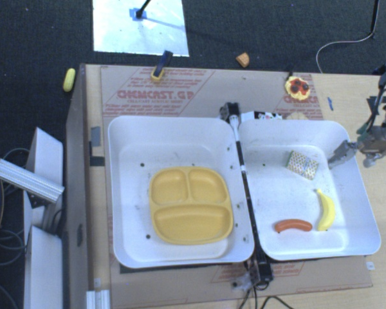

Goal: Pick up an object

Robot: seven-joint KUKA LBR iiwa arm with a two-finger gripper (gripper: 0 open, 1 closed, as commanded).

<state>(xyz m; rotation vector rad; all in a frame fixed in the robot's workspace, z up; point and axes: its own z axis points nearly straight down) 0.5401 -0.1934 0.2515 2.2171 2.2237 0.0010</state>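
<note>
The right bin (347, 243) holds three objects. A small patterned block (302, 165) lies near its back. A yellow banana (325, 210) lies toward the right wall, and a red-orange sausage (293, 225) rests just left of the banana's lower end. My gripper (355, 153) hangs at the right bin's right rim, right of the patterned block and above the banana, and nothing shows in it. The arm comes in from the right edge of the view.
The left bin (125, 172) carries a yellow divided plate (190, 205). On the bench behind the bins lie a small pizza toy (298, 87), an orange piece (243, 59) and a blue-yellow clip (159, 66). A divider bar (242, 166) runs between the bins.
</note>
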